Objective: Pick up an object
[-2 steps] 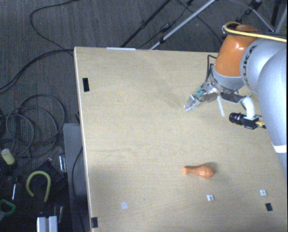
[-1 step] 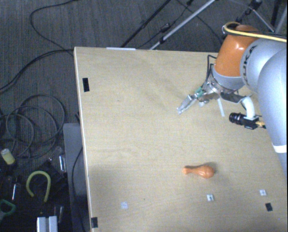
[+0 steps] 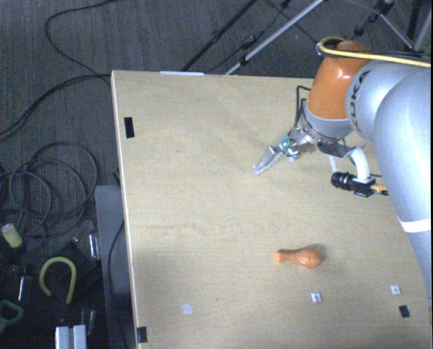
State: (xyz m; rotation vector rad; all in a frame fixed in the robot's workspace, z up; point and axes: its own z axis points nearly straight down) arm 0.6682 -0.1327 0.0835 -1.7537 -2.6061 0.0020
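Observation:
A small orange object (image 3: 300, 257), shaped like a pear with a thin neck pointing left, lies on its side on the tan bench top (image 3: 194, 217), toward the front right. My gripper (image 3: 264, 164) hangs over the middle-right of the bench, its tip slanting down and to the left. It is well behind the orange object and apart from it, about a hand's length away in the view. Nothing shows at its tip. The grey arm with its orange band (image 3: 332, 86) reaches in from the right.
Small black and white markers (image 3: 316, 297) dot the bench's front right corner, and a black one (image 3: 129, 127) sits near the left edge. Cables (image 3: 41, 180) and tools lie on the floor to the left. Tripod legs (image 3: 289, 20) stand behind the bench.

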